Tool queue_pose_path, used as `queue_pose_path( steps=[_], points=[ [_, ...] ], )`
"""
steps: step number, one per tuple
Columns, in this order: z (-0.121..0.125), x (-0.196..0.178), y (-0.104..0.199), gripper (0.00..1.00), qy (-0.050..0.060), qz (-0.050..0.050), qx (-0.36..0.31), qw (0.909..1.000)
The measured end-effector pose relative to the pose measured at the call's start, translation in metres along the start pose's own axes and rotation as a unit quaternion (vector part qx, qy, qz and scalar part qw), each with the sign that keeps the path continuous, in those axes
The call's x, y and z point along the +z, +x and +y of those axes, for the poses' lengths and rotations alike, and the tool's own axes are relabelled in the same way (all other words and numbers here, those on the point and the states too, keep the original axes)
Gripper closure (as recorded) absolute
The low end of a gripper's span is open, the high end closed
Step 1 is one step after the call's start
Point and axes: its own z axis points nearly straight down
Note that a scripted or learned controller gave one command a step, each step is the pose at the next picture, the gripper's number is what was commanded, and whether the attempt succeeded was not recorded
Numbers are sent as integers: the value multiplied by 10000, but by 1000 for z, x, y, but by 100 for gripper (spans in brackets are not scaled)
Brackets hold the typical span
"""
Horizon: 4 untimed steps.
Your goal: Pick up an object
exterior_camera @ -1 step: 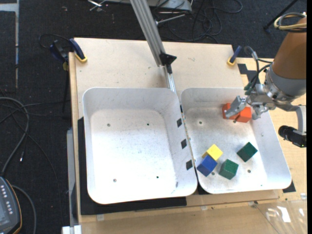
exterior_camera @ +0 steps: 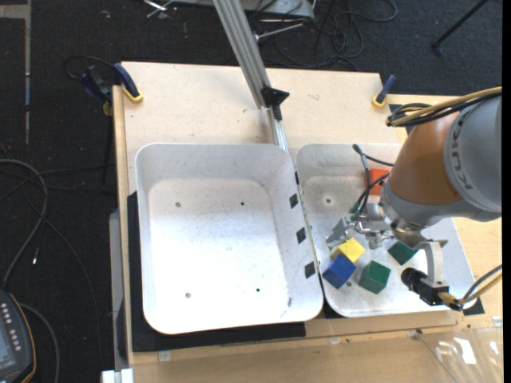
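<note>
Since the gripper [exterior_camera: 348, 231] hovers over the yellow block [exterior_camera: 350, 250], fingers' spread unclear, grab that small, light, rigid cube across its flat opposite sides.

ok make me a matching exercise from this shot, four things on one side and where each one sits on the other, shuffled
Things:
1. yellow block
2. blue block
3. green block
4. yellow clamp

Places:
A. lowest of the blocks in the right bin, right of the blue one
B. at the far left corner of the bench board
C. touching the blue block on its upper right side, just below the tool
D. nearest the wall between the two bins

Pairs: 1-C, 2-D, 3-A, 4-B
</note>
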Motion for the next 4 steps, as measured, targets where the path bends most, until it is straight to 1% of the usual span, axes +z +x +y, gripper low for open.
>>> queue_pose_path(
  steps=[1,2,3,4],
  points=[
    [3,-14,-2,100,-56,-16,4,10000],
    [3,-14,-2,0,-51,-13,8,10000],
    [-35,17,1,0,-121,-3,17,9999],
    [-34,7,2,100,-129,-4,-6,9999]
  ],
)
